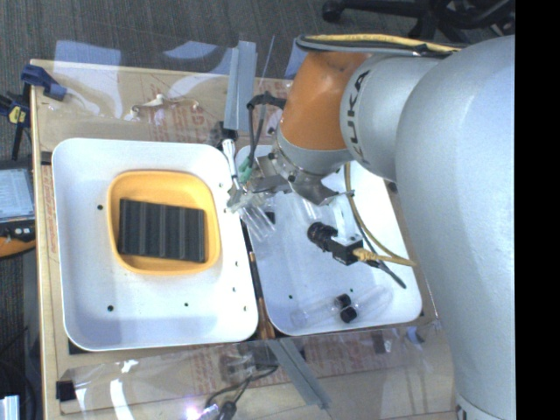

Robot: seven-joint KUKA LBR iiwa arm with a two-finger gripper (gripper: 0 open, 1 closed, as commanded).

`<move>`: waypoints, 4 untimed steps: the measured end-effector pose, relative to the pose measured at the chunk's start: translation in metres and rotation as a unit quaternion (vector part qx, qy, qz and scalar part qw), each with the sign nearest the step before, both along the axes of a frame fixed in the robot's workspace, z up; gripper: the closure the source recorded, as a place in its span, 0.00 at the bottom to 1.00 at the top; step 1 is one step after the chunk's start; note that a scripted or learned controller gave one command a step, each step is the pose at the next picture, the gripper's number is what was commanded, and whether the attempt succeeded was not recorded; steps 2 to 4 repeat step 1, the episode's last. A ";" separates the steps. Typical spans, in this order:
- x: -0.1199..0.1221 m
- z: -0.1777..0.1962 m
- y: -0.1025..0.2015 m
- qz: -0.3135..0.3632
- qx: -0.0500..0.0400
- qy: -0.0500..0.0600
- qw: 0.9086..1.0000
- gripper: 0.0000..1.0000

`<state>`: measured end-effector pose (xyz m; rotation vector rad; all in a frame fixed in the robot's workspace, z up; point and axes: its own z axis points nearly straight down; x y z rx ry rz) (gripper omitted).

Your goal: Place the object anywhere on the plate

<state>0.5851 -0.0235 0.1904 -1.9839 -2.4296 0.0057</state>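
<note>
A yellow plate [161, 223] with a dark ridged centre lies in the left white bin [87, 313]. A small clear object with black caps [343, 308] lies near the front edge of the right bin [297, 278]. My gripper [251, 205] hangs low over the right bin's left rim, next to the divide between the two bins. It sits well apart from the clear object, up and to the left of it. Nothing shows in the gripper's grasp.
The grey arm with its orange band [328, 103] covers most of the right bin's back half. A black plug and yellow cable [337, 243] hang from the wrist over the right bin. Loose tape and clamps lie on the bench's far left side.
</note>
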 end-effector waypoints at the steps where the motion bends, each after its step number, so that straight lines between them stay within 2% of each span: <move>1: 0.000 0.000 0.000 0.000 0.000 0.000 1.000 0.00; 4: 0.000 0.000 0.000 0.000 0.000 0.000 1.000 0.00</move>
